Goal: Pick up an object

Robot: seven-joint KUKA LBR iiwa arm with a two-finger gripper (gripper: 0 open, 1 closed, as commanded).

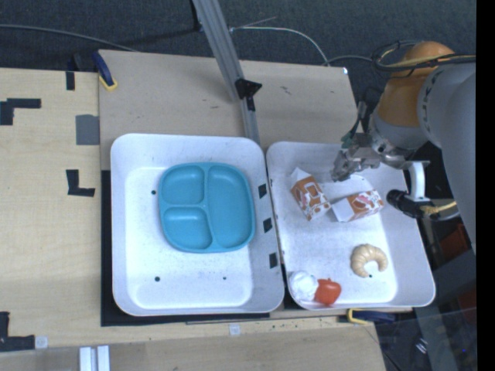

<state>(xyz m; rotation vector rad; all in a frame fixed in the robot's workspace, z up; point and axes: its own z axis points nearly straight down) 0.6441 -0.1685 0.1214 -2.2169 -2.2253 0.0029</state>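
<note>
1. Two small orange-and-white cartons in the upper half of the right bin (pixel 402 284): one carton (pixel 308 195) near the bin's left wall, tilted; the other carton (pixel 362 204) just to its right, lying flat with a white flap or card at its left end.
2. Probably light, thin-walled and easily crushed; glossy print likely slippery. Best taken across the narrow sides of the body, not by the loose flap.
3. Tool (pixel 346 166) hovering just above the right-hand carton's upper left corner, near the bin's far wall; nothing visible between its tips. Cannot tell whether wide or narrow: too dark and small against the wrist.
4. Lower in the same bin: a croissant (pixel 368 259), probably a soft or hollow toy, curved, awkward to pinch except across its middle.
5. At the near left corner: a red tomato-like piece (pixel 329 291) touching a white crumpled lump (pixel 303 285); hard to say what the lump is.
6. Left bin (pixel 131 284): a teal divided plate (pixel 207 207), flat, stiff, low-rimmed.
7. Wrist and arm cut off at the right; a slanted metal pole (pixel 220 41) over the bench (pixel 46 222) behind the bins.
</note>
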